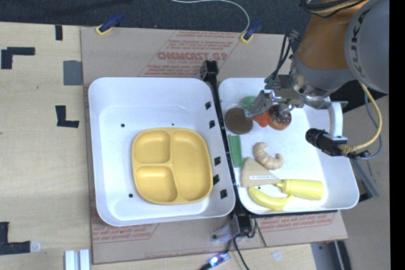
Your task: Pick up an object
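Note:
My gripper [271, 105] hangs low over the back of the right bin [342, 164]. Right under it lies a small orange-red object [279, 119], partly hidden by the gripper. A brown round disc [238, 121] sits just to its left, and a green piece [248, 101] behind that. Nearer the front lie a tan croissant-shaped piece [268, 157], a beige block [253, 171], a yellow banana [267, 200] and a yellow-handled tool [299, 186]. A green stick [235, 150] rests along the bin's left wall.
The left bin [111, 136] holds a yellow divided plate [171, 165]. A black divider [216, 117] runs between the bins. A black cable plug [324, 141] hangs from the arm over the right bin's right side.

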Robot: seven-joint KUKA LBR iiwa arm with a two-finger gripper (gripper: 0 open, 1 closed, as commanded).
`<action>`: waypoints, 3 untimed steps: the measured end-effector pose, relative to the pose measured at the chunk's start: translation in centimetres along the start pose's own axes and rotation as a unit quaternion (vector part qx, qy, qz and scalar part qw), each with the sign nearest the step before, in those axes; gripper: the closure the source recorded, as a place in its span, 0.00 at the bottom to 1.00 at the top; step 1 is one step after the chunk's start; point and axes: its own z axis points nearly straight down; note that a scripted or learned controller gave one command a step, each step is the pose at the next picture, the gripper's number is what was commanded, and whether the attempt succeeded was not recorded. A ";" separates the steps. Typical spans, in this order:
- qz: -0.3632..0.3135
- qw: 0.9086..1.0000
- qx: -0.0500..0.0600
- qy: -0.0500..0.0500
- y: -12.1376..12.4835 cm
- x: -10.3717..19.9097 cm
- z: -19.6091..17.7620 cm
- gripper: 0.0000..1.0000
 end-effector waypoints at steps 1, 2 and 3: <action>0.001 1.000 0.001 -0.001 -2.0 3.9 0.5 1.00; 0.000 1.000 0.001 0.000 -4.5 7.5 0.3 1.00; 0.000 1.000 0.001 -0.001 -6.4 11.8 -0.2 1.00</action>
